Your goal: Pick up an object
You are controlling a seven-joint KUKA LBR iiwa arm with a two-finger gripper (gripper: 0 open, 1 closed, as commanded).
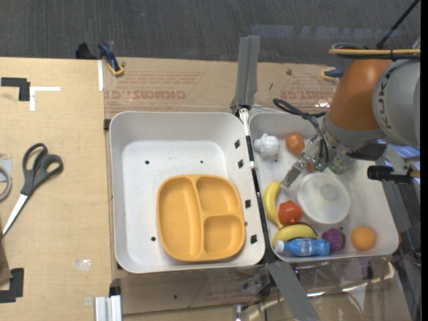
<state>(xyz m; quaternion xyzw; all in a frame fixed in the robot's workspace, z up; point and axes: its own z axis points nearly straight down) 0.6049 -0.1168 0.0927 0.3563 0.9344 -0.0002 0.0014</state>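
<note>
The right bin [384, 206] holds a white bowl [324, 197], two yellow bananas [271, 202] [295, 232], a red tomato-like fruit [289, 212], a blue-capped bottle [303, 247], a purple fruit [333, 239], an orange ball [363, 238], a small orange fruit [295, 142] and a white crumpled item [267, 145]. My gripper [301, 168] hangs low in this bin, between the small orange fruit and the bowl's upper left rim. Its fingers [292, 176] stand apart with nothing between them.
The left bin [127, 179] carries a yellow divided plate [200, 217]. Scissors [30, 176] lie on the bench at far left. A grey divider bar [246, 72] rises between the bins at the back. The arm's orange band [358, 95] hangs over the right bin's back corner.
</note>
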